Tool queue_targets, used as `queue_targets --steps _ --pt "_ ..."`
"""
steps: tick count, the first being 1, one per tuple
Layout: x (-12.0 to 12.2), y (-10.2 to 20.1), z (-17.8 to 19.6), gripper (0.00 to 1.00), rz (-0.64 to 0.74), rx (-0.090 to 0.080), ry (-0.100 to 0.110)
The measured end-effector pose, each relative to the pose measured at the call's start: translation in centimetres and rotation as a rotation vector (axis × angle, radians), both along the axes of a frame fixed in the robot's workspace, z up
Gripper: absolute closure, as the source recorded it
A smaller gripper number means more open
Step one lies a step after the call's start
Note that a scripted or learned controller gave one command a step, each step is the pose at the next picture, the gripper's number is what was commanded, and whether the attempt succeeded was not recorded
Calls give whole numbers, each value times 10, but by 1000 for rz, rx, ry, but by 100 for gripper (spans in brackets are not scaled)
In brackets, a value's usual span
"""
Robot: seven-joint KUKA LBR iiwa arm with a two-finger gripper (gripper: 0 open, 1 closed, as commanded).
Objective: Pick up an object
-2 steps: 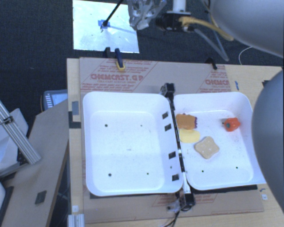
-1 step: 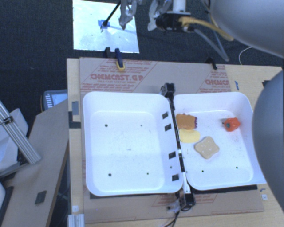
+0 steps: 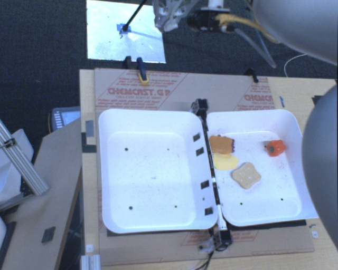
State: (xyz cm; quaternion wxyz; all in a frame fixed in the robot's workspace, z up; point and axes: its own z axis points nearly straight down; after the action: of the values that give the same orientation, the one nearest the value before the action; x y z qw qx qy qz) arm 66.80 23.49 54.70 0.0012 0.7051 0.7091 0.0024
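Grey arm casing (image 3: 322,174), blurred and closest to the lens, covers the right edge and overlaps the right bin (image 3: 264,211). Right bin contents: toast-shaped tan piece (image 3: 246,175) nearest, pale yellow flat piece (image 3: 225,162) just left and slightly beyond it, touching or nearly touching an orange-brown piece with a purple edge (image 3: 221,144) farther back beside the centre divider. Small orange-red object (image 3: 274,148) sits well apart toward the right wall. Left bin (image 3: 153,174) shows a bare white floor with dark dots. Gripper (image 3: 170,16) sits at the far top, over dark floor beyond the bench, well away from all objects; cannot tell its finger state. Nothing visibly held.
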Motion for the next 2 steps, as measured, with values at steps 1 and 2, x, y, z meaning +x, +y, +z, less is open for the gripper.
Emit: queue_targets --steps 1,2 --pt "0 0 0 0 1 0 1" --pt "0 1 11 100 4 1 -2"
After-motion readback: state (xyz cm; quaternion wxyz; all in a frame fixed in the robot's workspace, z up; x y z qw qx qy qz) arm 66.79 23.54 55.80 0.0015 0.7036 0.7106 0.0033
